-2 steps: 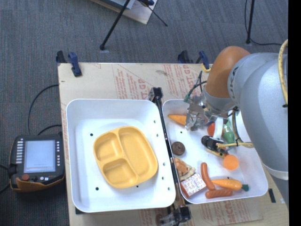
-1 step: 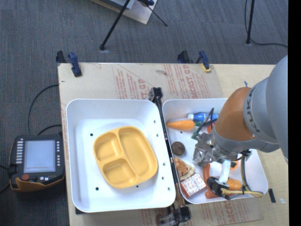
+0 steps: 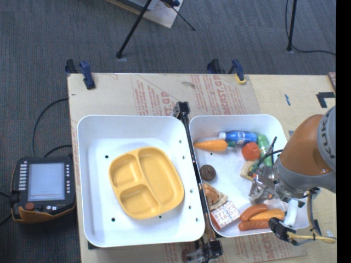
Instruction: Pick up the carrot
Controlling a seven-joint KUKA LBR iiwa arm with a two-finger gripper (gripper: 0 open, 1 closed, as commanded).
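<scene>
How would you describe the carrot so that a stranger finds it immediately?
Look in the right white bin, along its far side near the divider. The carrot lies there, left of the blue bottle. It is the only orange, tapered piece with a green end.

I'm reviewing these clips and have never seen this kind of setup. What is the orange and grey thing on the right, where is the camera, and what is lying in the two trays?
One fixed camera looks down at a slant on a bench with two shallow white bins. The orange and grey shape is a robot arm reaching in from the right; its gripper is low over the right bin, and I cannot tell whether it holds anything. The left bin holds a yellow divided plate. The right bin holds toy food: the carrot, a blue bottle, a tomato, sausages and more.
</scene>
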